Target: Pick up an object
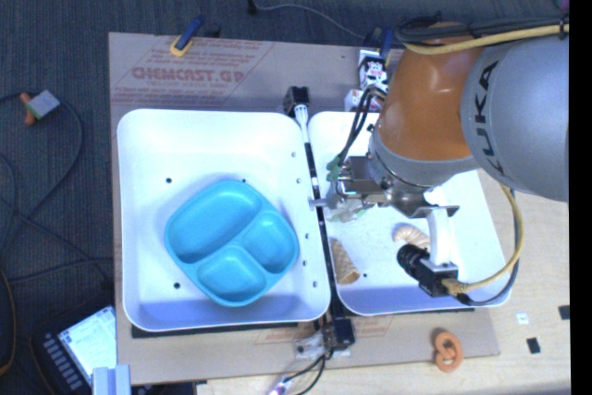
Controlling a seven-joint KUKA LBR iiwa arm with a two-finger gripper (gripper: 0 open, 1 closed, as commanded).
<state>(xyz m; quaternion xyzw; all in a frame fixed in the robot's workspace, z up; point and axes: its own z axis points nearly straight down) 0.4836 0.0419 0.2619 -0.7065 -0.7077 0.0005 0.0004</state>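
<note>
A tan, ridged object (344,262) lies at the right bin's (481,291) near-left corner, just below the gripper (347,199), which hangs low to reach it. Whether anything sits between its fingers cannot be told.

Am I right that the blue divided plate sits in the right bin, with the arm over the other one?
Not quite. In the camera view the blue divided plate lies in the left bin; the arm is over the right bin.

Orange ring (448,350) on bench (546,328)
</note>
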